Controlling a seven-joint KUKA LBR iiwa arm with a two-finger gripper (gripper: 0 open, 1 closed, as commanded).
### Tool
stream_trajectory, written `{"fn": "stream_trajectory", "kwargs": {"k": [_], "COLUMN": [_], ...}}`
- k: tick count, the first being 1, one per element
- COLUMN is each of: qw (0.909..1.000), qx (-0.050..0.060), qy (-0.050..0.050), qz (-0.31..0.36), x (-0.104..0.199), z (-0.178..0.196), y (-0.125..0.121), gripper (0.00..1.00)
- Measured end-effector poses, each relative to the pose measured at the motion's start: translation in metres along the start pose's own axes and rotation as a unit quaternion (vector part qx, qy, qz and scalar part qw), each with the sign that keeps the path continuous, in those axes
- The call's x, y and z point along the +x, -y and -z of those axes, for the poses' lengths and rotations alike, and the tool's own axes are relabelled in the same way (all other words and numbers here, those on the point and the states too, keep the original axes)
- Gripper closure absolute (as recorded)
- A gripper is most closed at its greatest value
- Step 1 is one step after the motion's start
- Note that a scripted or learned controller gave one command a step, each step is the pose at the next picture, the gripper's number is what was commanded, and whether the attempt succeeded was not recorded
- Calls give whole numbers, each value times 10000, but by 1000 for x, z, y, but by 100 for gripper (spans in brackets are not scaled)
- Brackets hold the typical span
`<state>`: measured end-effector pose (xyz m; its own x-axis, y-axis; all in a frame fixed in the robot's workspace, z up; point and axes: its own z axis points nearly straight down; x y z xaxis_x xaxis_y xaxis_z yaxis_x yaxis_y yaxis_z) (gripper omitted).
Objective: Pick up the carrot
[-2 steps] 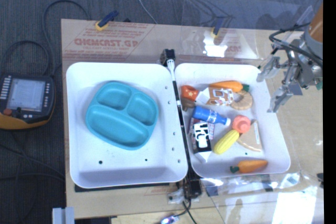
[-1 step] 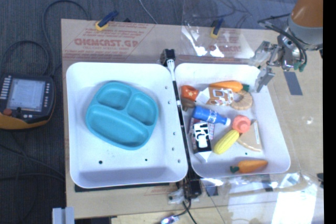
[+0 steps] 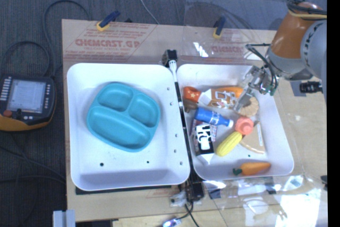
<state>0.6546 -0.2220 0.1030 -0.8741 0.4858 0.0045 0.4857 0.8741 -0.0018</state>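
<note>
Fingers (image 3: 254, 89) of the arm hang over the upper right part of the right bin (image 3: 284, 142), tilted down and to the left, and we cannot tell how far apart they stand; we see nothing clearly caught between them. Their tips sit just above a pale round disc (image 3: 249, 107) and beside an orange-and-white packet (image 3: 223, 96). Behind them we follow the grey wrist up to the orange band (image 3: 289, 34) at the right edge.

We find the carrot (image 3: 252, 168) lying flat against the near wall of the right bin, its orange body pointing right and its green end to the left, well apart from the fingers. Above it we see a yellow corn cob (image 3: 228, 143) lying at a slant, a small red-pink round piece (image 3: 244, 125) touching its upper end, a blue tube (image 3: 212, 116) lying across the middle, and a black-and-white box (image 3: 204, 138) near the bin's left wall.

Across the divide, the left bin (image 3: 85, 167) holds a blue compartment tray (image 3: 123, 116). Both bins rest on the bench (image 3: 117, 42). On the floor to the left we see a handheld control pendant (image 3: 25, 100) with its cable.
</note>
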Motion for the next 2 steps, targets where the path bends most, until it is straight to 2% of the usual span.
{"fn": "stream_trajectory", "kwargs": {"k": [1,2], "qw": [9960,9840], "qx": [16,52], "qy": [60,75], "qz": [-895,-1781], "x": [11,13], "z": [-12,-13], "y": [-27,-35], "gripper": [0,0]}}
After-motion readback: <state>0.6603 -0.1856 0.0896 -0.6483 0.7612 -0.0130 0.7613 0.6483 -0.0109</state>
